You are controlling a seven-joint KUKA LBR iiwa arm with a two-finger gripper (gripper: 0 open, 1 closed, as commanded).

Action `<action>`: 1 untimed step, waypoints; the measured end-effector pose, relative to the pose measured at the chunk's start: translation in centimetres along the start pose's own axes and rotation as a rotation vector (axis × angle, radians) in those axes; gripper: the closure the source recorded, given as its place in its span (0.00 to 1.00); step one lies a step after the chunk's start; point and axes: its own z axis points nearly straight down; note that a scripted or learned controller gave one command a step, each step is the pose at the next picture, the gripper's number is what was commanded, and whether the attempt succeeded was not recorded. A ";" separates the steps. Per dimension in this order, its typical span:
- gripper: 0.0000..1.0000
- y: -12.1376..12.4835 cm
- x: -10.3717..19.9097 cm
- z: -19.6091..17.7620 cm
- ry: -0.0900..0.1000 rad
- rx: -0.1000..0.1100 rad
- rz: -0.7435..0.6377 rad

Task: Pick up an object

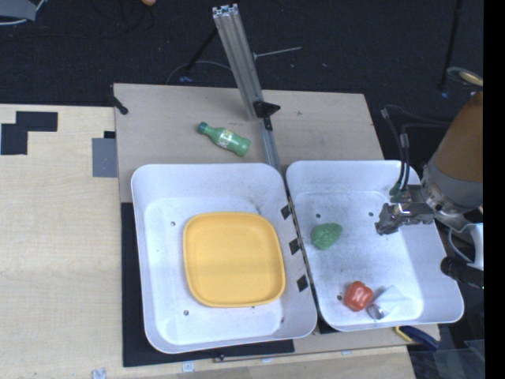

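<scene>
**A:** Nearest the camera, what's there to take?

**B:** In the right bin (410, 310), a red object (357, 294) lies near the front wall, with a small grey piece (375, 312) just beside it. Further in, a green lump (326, 235) sits near the wall shared with the left bin (158, 204), which holds a yellow plate (233, 258).

**A:** And the pincer (388, 221)?

**B:** Over the right bin's far right part, well apart from both objects. Whether it's apart or together, I cannot tell; nothing shows between its tips.

**A:** Best approach?

**B:** I'd choose the green lump: clear space all round. Centre over it, descend straight, close low. The red one risks catching the grey piece.

**A:** Beyond the bins?

**B:** A green bottle (225, 138) on the counter (323, 125), out of easy reach.
</scene>
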 end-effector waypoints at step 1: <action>1.00 0.1 -0.1 -3.2 0.000 0.001 0.000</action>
